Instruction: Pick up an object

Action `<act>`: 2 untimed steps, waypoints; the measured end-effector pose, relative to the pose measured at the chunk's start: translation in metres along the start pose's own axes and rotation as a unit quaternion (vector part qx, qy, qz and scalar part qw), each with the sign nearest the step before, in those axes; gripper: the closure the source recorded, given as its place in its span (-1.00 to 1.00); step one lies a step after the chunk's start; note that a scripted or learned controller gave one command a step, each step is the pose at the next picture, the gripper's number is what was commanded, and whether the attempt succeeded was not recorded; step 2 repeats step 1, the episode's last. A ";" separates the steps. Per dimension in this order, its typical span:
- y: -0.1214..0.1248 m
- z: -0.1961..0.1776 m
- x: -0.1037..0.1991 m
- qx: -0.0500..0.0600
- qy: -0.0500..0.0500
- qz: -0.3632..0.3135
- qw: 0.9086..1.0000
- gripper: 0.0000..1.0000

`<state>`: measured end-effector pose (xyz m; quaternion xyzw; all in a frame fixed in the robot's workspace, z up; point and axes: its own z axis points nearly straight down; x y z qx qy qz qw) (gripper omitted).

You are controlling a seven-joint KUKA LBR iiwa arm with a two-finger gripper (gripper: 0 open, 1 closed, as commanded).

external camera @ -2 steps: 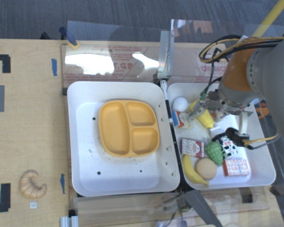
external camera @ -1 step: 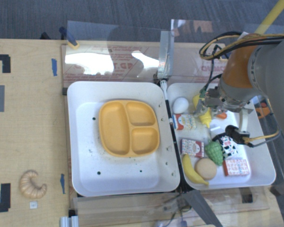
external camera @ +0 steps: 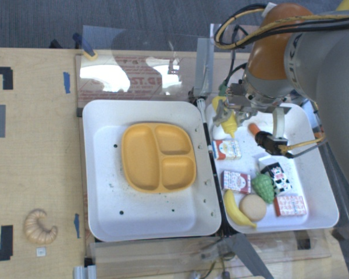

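Over the right bin (external camera: 320,211), at its far corner, the gripper (external camera: 235,106) hangs low among the toy food. Whether it is open, closed or gripping anything cannot be told: the wrist hides the tips. A yellow item (external camera: 228,122) lies directly beneath it and is the likely target.

Other candidates lie nearer the camera: a small carton (external camera: 227,149), a red box (external camera: 236,181), a banana (external camera: 237,209), a pale egg-shaped piece (external camera: 253,207), a green leafy piece (external camera: 263,186) and a cow-print carton (external camera: 279,179). The left bin (external camera: 99,173) carries a yellow divided plate (external camera: 159,157). A croissant (external camera: 39,225) lies on the counter (external camera: 23,156), well apart.

Recommended procedure:
1. Centre over one item only; the pieces sit close together.
2. Keep clear of the bin wall beside the target.
3. Descend fully before closing.
4. Lift straight up, then verify the item is retained.
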<state>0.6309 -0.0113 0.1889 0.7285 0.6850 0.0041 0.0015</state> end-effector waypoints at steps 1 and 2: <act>0.005 0.003 0.041 0.003 -0.002 -0.028 1.000 1.00; 0.005 0.003 0.041 0.003 -0.002 -0.028 1.000 1.00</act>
